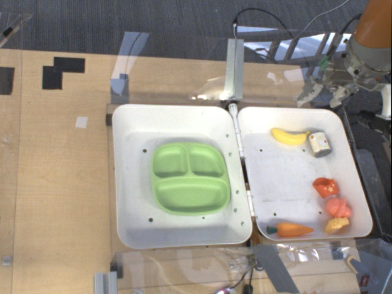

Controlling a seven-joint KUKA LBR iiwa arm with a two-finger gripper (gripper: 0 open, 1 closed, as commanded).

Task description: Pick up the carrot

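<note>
Gripper [327,90] at upper right of frame, above far edge of right bin [269,164], fingers spread, holding nothing. Carrot [294,229] lies against bin's near wall, lower right. Bin centre bare; banana [289,136], small can [319,144] near top.

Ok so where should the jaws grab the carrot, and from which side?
Probably at mid-body, from straight above. The carrot lies flat and lengthwise against the right bin's near wall, green tip pointing left. A side approach would hit that wall, so set the jaws across its short width, one on the wall side. The gripper hangs beyond the far edge.
</note>
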